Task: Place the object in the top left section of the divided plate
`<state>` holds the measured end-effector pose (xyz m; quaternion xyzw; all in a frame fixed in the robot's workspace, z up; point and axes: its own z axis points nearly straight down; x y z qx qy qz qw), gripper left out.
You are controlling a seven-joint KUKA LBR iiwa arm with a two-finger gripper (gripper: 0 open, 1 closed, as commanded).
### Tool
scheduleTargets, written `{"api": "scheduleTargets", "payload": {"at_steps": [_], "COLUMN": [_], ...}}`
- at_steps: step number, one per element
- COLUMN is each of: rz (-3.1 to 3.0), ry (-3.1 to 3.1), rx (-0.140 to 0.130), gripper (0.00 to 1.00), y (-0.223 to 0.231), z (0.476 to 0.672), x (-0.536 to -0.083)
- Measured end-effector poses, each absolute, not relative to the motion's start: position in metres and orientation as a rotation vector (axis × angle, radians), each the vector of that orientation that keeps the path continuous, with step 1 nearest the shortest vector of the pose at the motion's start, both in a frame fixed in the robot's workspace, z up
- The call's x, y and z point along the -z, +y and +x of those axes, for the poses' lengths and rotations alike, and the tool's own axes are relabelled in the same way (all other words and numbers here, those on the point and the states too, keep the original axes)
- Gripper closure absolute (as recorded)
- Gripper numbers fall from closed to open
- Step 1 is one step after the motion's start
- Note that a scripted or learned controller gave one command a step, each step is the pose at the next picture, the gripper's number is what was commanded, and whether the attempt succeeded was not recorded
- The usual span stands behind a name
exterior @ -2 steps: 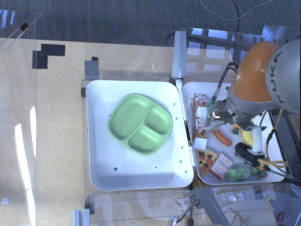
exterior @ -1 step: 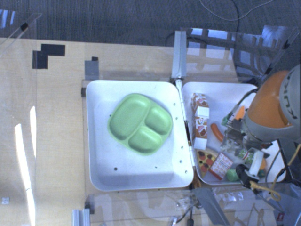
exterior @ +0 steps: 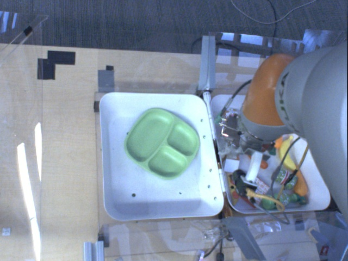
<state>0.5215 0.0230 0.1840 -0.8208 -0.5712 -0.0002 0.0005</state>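
The green divided plate (exterior: 162,141) lies in the left bin (exterior: 117,200), its 3 sections bare; the gripper (exterior: 251,165) reaches down into the right bin (exterior: 321,197) over a heap of small toys (exterior: 272,192); whether it grips anything cannot be told.

Robotics lab or test cell, not a home. Pale wood-look counter (exterior: 54,162) carries two shallow white plastic bins (exterior: 157,200) side by side in grey metal brackets (exterior: 206,61). Large grey industrial arm with an orange band (exterior: 266,91) reaches in from the right. Black tape markers (exterior: 53,63) on the counter far left, loose black cable (exterior: 272,15) on dark grey carpet floor (exterior: 136,15), clear plastic shield (exterior: 22,31) at left.
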Motion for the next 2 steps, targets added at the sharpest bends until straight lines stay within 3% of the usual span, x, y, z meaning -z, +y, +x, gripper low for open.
{"api": "scheduleTargets", "payload": {"at_steps": [1,2], "rz": [-3.008,-2.993], "ry": [-0.902,-0.954], "rx": [-0.005,-0.002], "gripper": [1.0,1.0], "y": [-0.014,0.057], "z": [0.486,0.486], "x": [-0.22,-0.256]}}
